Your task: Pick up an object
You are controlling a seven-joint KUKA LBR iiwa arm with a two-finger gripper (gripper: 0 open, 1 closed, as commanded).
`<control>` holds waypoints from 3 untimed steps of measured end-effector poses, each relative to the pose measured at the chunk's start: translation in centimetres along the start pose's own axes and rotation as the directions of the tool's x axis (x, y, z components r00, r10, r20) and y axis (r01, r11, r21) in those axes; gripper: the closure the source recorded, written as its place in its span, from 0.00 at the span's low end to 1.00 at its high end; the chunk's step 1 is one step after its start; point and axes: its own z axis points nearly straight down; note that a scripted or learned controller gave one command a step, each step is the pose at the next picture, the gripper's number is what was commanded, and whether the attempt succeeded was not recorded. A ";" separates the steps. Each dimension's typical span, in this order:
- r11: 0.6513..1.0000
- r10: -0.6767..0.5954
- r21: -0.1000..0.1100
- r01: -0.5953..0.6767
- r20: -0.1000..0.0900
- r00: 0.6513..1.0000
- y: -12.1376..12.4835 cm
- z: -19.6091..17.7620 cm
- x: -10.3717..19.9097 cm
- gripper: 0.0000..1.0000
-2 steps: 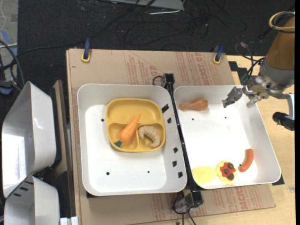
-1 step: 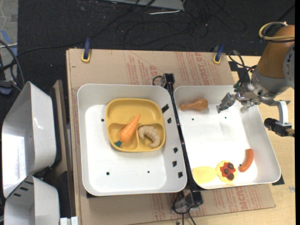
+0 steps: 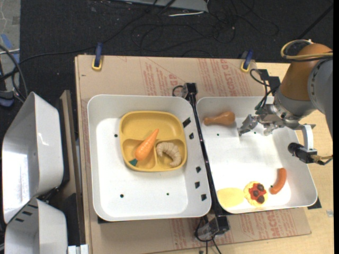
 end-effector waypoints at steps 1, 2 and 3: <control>1.000 -0.002 -0.007 0.002 0.002 1.000 0.2 -1.4 0.0 1.00; 1.000 -0.001 -0.010 0.001 0.003 1.000 0.8 -6.4 -0.8 1.00; 1.000 -0.001 -0.012 0.001 0.003 1.000 1.0 -11.8 -0.8 1.00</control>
